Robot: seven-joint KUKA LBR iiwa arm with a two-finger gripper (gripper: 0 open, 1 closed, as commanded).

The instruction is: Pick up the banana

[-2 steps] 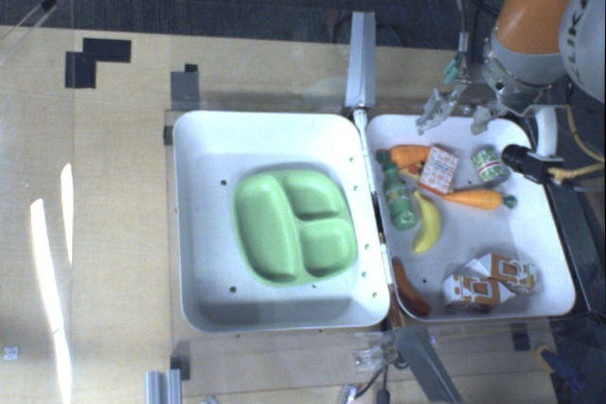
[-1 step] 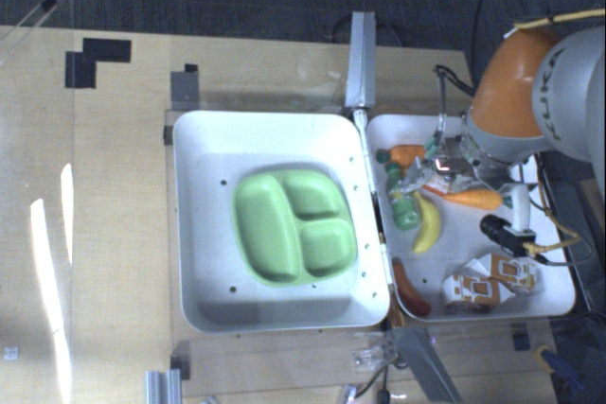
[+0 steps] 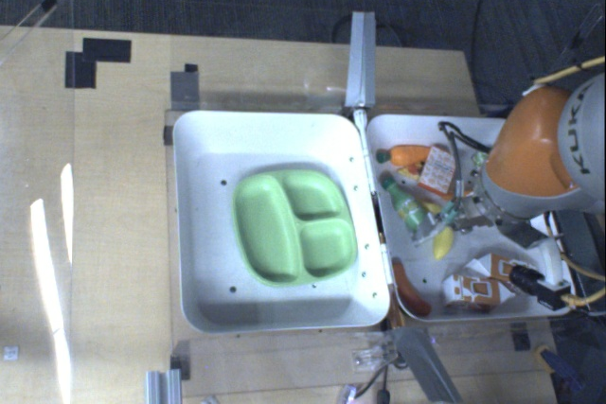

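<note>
The banana (image 3: pixel 442 244) is a small yellow piece lying in the middle of the right bin (image 3: pixel 492 125); only its lower end shows. My gripper (image 3: pixel 449 219) hangs right over its upper end, low in the bin, and hides that part. The grey arm with its orange band (image 3: pixel 530 156) reaches in from the right above the bin. Whether the gripper touches the banana I cannot tell.
Around the banana in the right bin lie a green bottle (image 3: pixel 405 203), an orange carrot (image 3: pixel 409 154), a red-and-white box (image 3: pixel 437 170), a brown sausage (image 3: pixel 411 290) and a brown-and-white packet (image 3: pixel 478 284). The left bin (image 3: pixel 199 232) holds a green divided plate (image 3: pixel 294 224).
</note>
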